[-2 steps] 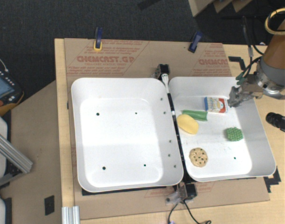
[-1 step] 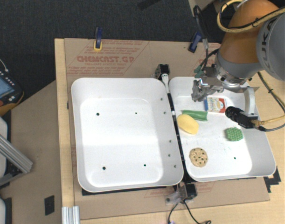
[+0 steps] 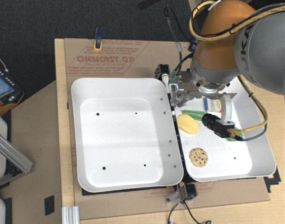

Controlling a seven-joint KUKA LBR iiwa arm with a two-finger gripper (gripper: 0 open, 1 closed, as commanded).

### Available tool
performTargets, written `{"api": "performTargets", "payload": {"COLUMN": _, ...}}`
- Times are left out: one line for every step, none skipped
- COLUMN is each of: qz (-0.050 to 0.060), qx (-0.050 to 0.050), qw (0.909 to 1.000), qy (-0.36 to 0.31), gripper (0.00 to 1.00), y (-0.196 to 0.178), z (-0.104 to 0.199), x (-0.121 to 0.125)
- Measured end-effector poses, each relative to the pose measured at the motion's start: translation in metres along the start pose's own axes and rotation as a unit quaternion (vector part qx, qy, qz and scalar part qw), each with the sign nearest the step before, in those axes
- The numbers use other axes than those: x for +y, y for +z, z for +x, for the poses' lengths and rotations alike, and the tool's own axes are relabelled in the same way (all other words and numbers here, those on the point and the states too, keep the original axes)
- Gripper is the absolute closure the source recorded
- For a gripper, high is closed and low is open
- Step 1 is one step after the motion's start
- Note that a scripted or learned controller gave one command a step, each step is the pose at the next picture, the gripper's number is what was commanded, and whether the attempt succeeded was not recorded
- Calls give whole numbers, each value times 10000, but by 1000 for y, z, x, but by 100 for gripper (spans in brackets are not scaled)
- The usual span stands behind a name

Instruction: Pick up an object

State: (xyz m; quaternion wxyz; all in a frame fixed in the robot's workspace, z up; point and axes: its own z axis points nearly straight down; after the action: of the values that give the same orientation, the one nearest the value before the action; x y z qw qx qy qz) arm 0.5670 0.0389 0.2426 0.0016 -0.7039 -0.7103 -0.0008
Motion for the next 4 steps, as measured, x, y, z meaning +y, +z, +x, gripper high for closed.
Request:
{"api": "performTargets", "payload": {"qz": -47, "qx": -3, "qw": 10000, "qy": 10, "gripper": 100, "y": -74, "z": 50, "x": -14}}
{"api": "performTargets", "payload": {"qz": 2, "qx": -16, "qw": 10000, "qy": 55, "gripper": 100, "y": -81, "z": 22, "x": -39}}
{"api": "performTargets", "payload": {"qz": 5, "qx": -13, "qw": 10000, "qy": 37, "gripper": 100, "y": -87, "z": 34, "x": -53}}
{"api": "performTargets", "payload": {"qz": -26, "qx": -6, "qw": 10000, "qy": 12, "gripper": 100, "y": -123, "z": 102, "x": -60}}
